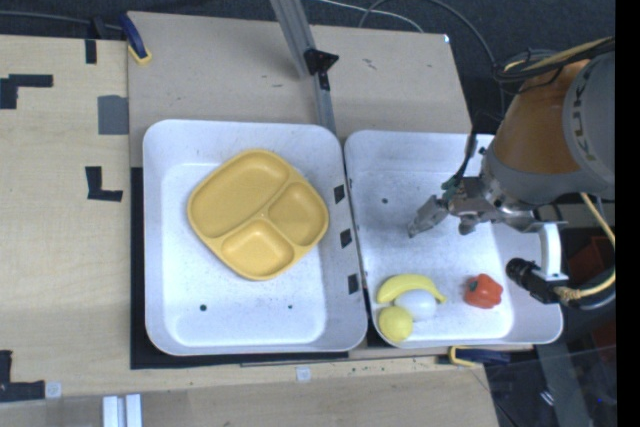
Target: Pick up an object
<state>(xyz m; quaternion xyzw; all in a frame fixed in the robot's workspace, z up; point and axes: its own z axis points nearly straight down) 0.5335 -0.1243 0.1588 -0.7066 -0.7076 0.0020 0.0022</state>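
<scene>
The right bin (400,165) holds several small items along its near edge: a yellow banana (405,287), a yellow lemon (395,323), a white round piece (424,306) tucked between them, and a red pepper-like toy (483,291). My gripper (441,223) hangs over the middle of the right bin, up and to the left of the red toy and above the banana. It is open, its fingers (420,223) spread apart with nothing between them.
A yellow divided plate (258,213) lies in the left bin (170,315). A grey metal pole (290,5) slants in from the top to the seam between the bins. Cables trail on the right by the arm.
</scene>
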